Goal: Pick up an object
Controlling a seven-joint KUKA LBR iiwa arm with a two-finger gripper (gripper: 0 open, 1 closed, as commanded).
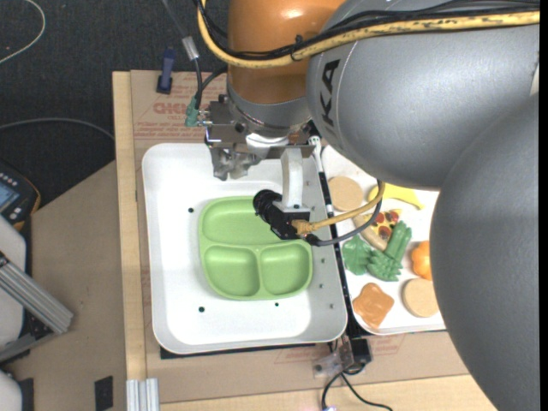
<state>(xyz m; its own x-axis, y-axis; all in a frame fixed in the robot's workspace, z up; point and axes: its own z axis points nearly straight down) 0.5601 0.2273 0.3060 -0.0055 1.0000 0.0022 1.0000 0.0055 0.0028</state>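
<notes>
On the table (134, 315), a white bin (171, 229) held a green plastic divided tray (253, 259), likely light and stiff; its rim offered a hold. Jaws' opening was unclear.

The grey arm (445, 101) is being reached in from the right of the view, its thick last link being held across the upper right, large and close to the camera. The orange band (282, 24) is being carried at the top centre, just above the wrist (261, 114), which is being pointed downward. The gripper (233, 165) is being held low beneath the wrist, left of the view's middle, with its metal body being seen from above at a slant.
</notes>
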